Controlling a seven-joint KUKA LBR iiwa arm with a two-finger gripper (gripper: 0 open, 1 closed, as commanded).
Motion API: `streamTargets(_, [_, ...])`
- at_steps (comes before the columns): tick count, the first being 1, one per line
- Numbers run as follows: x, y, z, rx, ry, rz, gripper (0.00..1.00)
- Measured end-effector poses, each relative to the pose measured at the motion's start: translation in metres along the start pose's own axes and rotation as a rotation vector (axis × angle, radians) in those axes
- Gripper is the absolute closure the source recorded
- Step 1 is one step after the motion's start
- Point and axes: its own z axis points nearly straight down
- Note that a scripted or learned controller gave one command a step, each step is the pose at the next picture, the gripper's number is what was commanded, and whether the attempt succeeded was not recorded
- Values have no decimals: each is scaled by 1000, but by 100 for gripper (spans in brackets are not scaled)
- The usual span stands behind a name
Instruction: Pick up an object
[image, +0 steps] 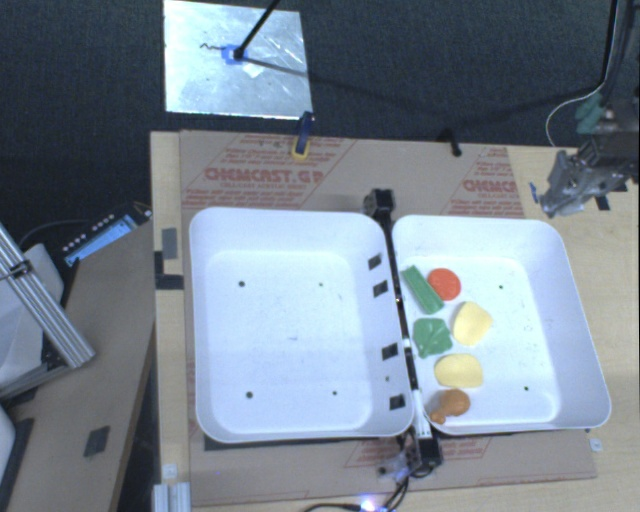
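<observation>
The right bin (560, 300) holds several small objects along its left side: a green stick (421, 288), a red disc (444, 283), a pale yellow lump (472, 323), a green piece (432, 336), a yellow piece (459, 371) and an orange-brown piece (450, 404). My gripper (566, 192) hangs at the far right, above the bench just beyond the right bin's back right corner, well away from the objects. I see nothing held in it.
The left bin (290, 320) lies beside the right one, joined by a black clipped seam (398, 320). A shiny metal sheet (238, 58) lies at the back. An aluminium frame (35, 300) stands at the left edge. Cables run at the top right.
</observation>
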Motion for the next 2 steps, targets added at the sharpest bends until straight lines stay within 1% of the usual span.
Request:
streamTargets(1, [-53, 67, 1, 0, -3, 6, 100])
streamTargets(2, [-41, 25, 0, 0, 0, 0, 100])
